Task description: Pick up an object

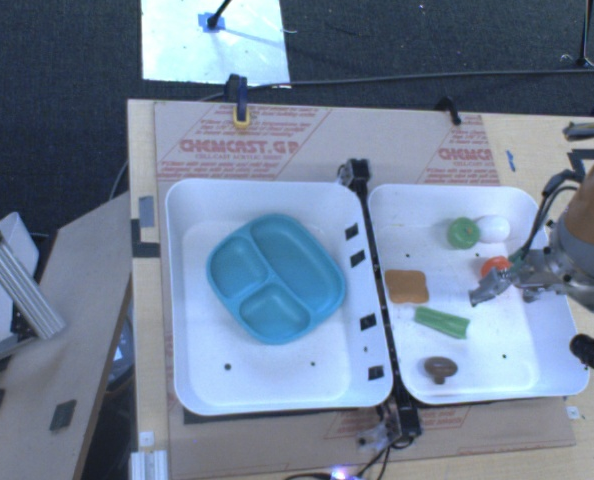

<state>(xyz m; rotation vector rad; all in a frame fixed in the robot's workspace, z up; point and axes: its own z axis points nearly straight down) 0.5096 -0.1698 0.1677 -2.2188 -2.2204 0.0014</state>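
nearby, the fingers (485, 291), whether apart or together i cannot tell, sit just beside the orange-red piece (494, 265), above the green stick (442, 321).

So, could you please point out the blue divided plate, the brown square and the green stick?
blue divided plate (276, 277), camera view, its centre ridge.
brown square (407, 286), camera view, middle of its top.
green stick (442, 321), camera view, mid-length.

Right bin (552, 368) front-right floor free; green stick (442, 321), brown mushroom (439, 369) crowd left.
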